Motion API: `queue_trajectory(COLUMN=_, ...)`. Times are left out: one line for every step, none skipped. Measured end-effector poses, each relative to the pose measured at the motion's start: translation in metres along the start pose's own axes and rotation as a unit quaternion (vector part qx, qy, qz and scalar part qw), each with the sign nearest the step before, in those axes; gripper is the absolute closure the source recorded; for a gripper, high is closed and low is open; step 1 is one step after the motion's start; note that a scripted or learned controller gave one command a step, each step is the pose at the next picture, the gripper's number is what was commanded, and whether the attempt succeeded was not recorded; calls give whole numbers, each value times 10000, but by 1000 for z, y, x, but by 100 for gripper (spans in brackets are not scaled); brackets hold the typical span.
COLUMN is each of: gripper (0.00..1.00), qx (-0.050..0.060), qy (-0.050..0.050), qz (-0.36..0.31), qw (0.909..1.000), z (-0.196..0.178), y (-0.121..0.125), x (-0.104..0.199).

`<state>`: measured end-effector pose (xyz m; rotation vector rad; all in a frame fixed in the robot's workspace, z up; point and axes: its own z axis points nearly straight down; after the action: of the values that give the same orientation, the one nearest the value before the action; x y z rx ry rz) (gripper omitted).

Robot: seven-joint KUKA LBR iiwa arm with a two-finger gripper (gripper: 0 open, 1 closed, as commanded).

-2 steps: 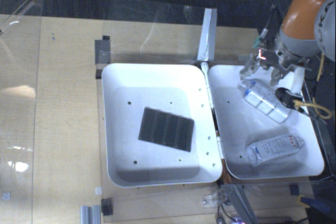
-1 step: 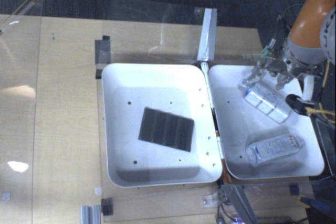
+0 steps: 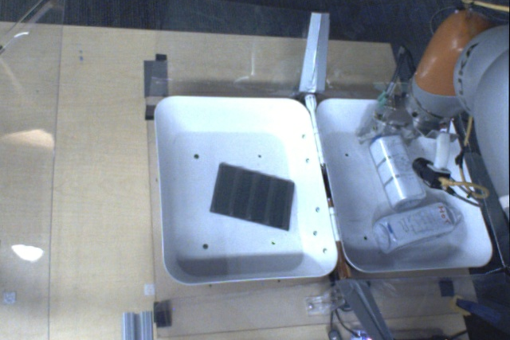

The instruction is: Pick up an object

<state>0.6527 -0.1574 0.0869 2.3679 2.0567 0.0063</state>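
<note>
A silver can [image 3: 396, 169] lies on its side in the right bin [image 3: 351, 171], pointing from upper left to lower right. Just below it, near the bin's front wall, rests a clear crumpled plastic bottle [image 3: 417, 225]. My gripper [image 3: 386, 122] hangs over the back part of the right bin, right at the can's upper end; whether it touches the can is unclear. The left bin [image 3: 183, 171] holds a flat dark ribbed rectangle [image 3: 253, 196], slightly rotated, in the middle of its floor.
The arm's orange band [image 3: 446, 52] and grey body [image 3: 486, 84] fill the space at the right bin's back right corner. A grey metal post [image 3: 315, 60] stands behind the seam between the two bins. Pale bench [image 3: 80, 171] extends to the left.
</note>
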Motion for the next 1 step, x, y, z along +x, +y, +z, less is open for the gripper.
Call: queue_trajectory(gripper=0, qx=-7, qy=4, qz=-435, qw=9991, z=-89, y=15, x=27)
